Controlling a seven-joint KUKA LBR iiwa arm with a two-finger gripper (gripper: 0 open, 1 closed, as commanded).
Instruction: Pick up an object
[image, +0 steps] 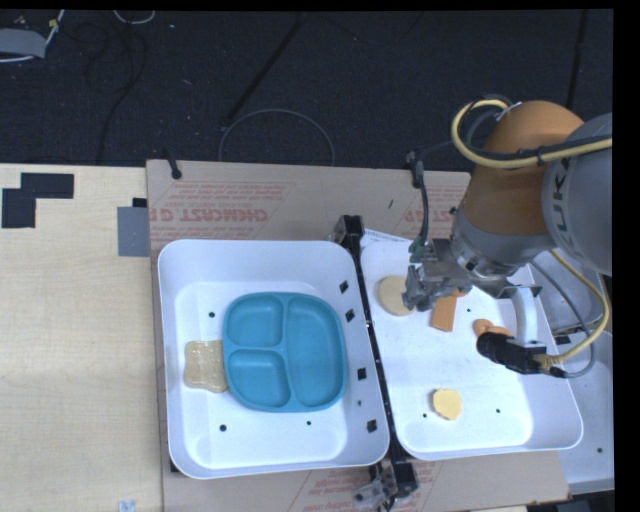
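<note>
Orange wedge-shaped piece (443, 313) in the right bin (505, 425), long axis near upright, just right of and below the gripper (420, 290). Round beige disc (393, 296) just left. Jaws' state: cannot tell.

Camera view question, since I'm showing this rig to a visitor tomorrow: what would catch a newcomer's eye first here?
Most likely the blue divided plate in the middle of the left bin, with a pale yellowish sponge-like piece touching its left edge. Next, the arm's big orange band at upper right, with the gripper low over the right bin, near a tan round piece and an orange block.
</note>
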